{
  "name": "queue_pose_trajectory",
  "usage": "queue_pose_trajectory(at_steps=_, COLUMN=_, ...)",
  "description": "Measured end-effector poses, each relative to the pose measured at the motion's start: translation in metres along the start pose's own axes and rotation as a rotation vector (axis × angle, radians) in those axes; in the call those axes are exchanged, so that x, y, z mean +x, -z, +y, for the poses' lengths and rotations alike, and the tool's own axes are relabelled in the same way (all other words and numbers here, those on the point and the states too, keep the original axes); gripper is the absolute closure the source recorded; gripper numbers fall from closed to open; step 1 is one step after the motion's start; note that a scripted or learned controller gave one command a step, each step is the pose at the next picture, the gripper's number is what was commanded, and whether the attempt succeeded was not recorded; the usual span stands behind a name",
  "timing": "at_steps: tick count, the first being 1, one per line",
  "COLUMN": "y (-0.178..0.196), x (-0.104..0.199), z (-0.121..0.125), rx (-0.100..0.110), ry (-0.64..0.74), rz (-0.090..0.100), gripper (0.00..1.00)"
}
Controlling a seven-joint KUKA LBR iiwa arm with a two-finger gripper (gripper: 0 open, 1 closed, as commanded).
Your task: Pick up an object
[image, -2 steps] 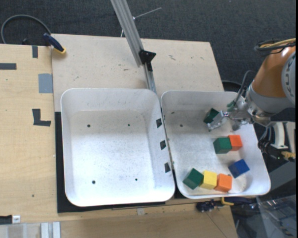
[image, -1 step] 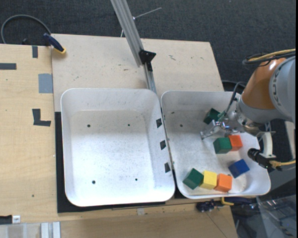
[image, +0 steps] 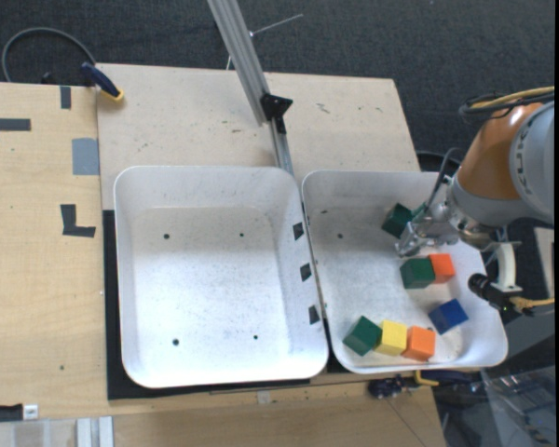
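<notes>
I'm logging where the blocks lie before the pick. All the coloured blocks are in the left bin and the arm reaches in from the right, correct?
Not quite: the blocks lie in the right bin, not the left one. The camera view shows a yellow block, a blue block and green and orange ones there. The arm does reach in from the right.

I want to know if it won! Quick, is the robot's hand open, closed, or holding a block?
End effector: cannot be told; it sits low in the right bin among the blocks.
</notes>
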State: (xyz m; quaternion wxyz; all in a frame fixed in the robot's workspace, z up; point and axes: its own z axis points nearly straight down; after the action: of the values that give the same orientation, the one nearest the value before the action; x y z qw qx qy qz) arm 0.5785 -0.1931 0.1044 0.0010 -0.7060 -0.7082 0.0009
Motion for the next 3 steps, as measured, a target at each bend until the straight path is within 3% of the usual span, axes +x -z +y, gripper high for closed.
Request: queue_pose_trajectory(at_steps=3, y=0.13, x=0.019, z=0.001, rx=-0.007, ry=0.0, rz=-0.001, gripper=1.0)
